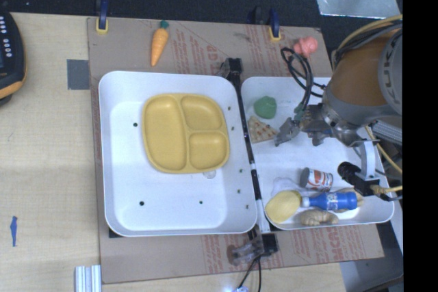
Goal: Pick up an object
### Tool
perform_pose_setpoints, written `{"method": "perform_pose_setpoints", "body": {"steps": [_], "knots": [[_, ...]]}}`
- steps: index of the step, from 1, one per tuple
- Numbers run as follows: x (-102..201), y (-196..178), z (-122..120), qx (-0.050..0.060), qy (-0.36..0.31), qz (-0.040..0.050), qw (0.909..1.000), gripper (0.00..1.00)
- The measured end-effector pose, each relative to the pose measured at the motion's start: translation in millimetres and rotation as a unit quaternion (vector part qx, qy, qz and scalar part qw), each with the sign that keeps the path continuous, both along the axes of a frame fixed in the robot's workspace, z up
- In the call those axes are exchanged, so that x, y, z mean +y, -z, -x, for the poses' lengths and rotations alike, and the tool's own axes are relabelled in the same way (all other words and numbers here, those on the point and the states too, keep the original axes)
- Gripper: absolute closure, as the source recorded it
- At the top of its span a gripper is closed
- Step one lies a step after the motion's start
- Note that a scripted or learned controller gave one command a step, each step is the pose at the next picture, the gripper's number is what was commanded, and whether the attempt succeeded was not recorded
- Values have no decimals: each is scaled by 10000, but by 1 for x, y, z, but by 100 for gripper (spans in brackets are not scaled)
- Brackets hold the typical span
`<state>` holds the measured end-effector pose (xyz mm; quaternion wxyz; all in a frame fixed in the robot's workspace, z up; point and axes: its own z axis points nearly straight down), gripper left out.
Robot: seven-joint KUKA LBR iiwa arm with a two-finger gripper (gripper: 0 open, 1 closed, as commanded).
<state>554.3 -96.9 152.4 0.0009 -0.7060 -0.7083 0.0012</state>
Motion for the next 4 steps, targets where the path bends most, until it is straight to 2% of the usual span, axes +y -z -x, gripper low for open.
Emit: {"method": "perform_pose_setpoints", "body": {"steps": [1, 2, 3, 4], "knots": [[-62, 63, 45, 23, 10, -6, 10000, 0], [-61, 50, 43, 1, -13, 4, 10000, 100], [-61, 51, 43, -1, -15, 6, 10000, 0], [-96, 61, 81, 15, 18, -10, 10000, 0]]}}
